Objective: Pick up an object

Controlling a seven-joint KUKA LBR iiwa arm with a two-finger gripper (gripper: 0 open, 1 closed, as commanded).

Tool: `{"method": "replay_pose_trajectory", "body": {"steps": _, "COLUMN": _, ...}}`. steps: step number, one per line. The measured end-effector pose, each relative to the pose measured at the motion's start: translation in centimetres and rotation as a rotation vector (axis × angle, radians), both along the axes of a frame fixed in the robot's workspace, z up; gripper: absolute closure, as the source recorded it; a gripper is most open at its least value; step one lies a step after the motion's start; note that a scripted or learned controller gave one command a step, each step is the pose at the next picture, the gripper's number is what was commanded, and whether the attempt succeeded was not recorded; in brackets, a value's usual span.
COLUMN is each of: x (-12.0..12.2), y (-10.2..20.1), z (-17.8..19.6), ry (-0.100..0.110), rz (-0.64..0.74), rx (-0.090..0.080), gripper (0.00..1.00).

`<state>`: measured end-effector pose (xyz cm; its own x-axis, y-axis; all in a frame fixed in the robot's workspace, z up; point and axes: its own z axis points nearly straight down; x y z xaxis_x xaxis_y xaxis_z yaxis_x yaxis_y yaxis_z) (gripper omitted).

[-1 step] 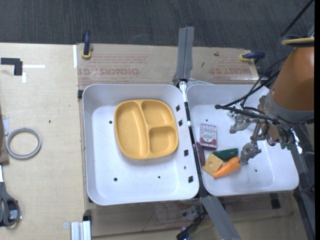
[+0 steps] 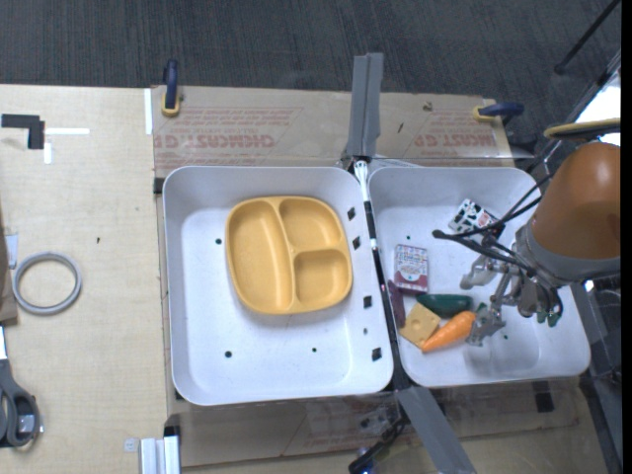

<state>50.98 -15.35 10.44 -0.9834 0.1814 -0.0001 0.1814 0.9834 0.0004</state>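
Note:
In the right bin (image 2: 513, 363) an orange carrot (image 2: 449, 331) lies beside a yellow cheese wedge (image 2: 422, 321), with a dark green vegetable (image 2: 446, 304) just behind them. Farther back lie a red and white packet (image 2: 411, 267) and a small black and white item (image 2: 474, 215). My gripper (image 2: 488, 316) hangs low over the bin floor at the carrot's right end, close to it or touching it. The orange band of the arm (image 2: 588, 200) rises to its right. Nothing is visibly lifted.
The left bin (image 2: 197, 344) holds a yellow divided plate (image 2: 289, 254). A grey tape ring (image 2: 44, 282) and scissors (image 2: 15, 415) lie on the wooden bench at the far left. The wall between the bins (image 2: 375, 275) runs close to the cheese.

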Motion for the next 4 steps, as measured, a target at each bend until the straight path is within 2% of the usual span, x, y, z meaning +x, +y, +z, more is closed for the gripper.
{"method": "replay_pose_trajectory", "body": {"steps": 1, "x": 3.7, "y": 1.2, "z": 12.3, "ry": -0.003, "rz": -0.123, "rx": -0.001, "gripper": 0.0}}
{"method": "replay_pose_trajectory", "body": {"steps": 2, "x": 0.6, "y": 6.0, "z": -1.3, "ry": 0.001, "rz": -0.651, "rx": -0.001, "gripper": 0.0}}
{"method": "replay_pose_trajectory", "body": {"steps": 3, "x": 0.4, "y": 5.6, "z": -1.3, "ry": 0.0, "rz": -0.839, "rx": -0.001, "gripper": 0.0}}
{"method": "replay_pose_trajectory", "body": {"steps": 4, "x": 1.9, "y": 4.5, "z": -1.3, "ry": 0.0, "rz": -0.98, "rx": -0.002, "gripper": 0.0}}
